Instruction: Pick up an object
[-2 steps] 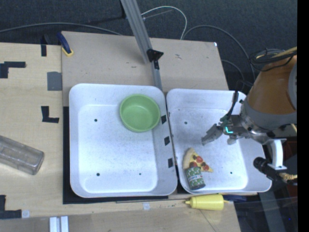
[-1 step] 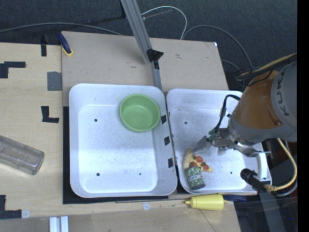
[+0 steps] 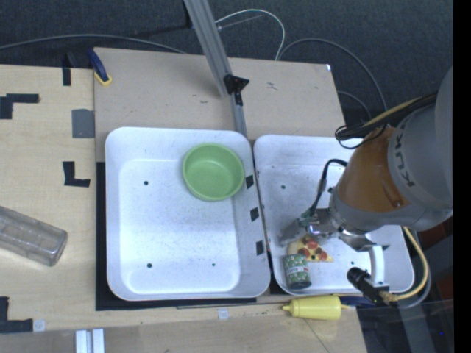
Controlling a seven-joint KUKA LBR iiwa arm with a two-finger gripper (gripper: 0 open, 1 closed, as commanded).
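**A:** Where are the pickable objects?

**B:** Right bin (image 3: 294, 153), near its front edge. A small green-labelled can (image 3: 297, 271) lies in the front-left corner. Touching it, just behind, is a small flat item with red and yellow print (image 3: 315, 251), can't tell what it is. A green bowl (image 3: 213, 171) sits in the left bin (image 3: 132, 219), at its back-right corner, upright, against the wall shared with the right bin.

**A:** Gripper?

**B:** Gripper (image 3: 313, 226) is low over the right bin, just behind the red-and-yellow item and close to it. Wrist blocks the tips, so can't tell whether the claw is released or clenched. Nothing visibly grasped. The arm (image 3: 390, 175) with its orange band comes in over the right bin's right half.

**A:** Anything outside the bins?

**B:** A yellow squeeze bottle (image 3: 318, 308) lies on its side on the bench, just in front of the right bin, near the can but outside the wall. A clear plastic container (image 3: 26, 235) lies on its side, well left of the left bin. A grey metal pole (image 3: 213, 43) slants in behind the bins, ending near where they meet. Cables (image 3: 309, 46) loop behind the right bin.
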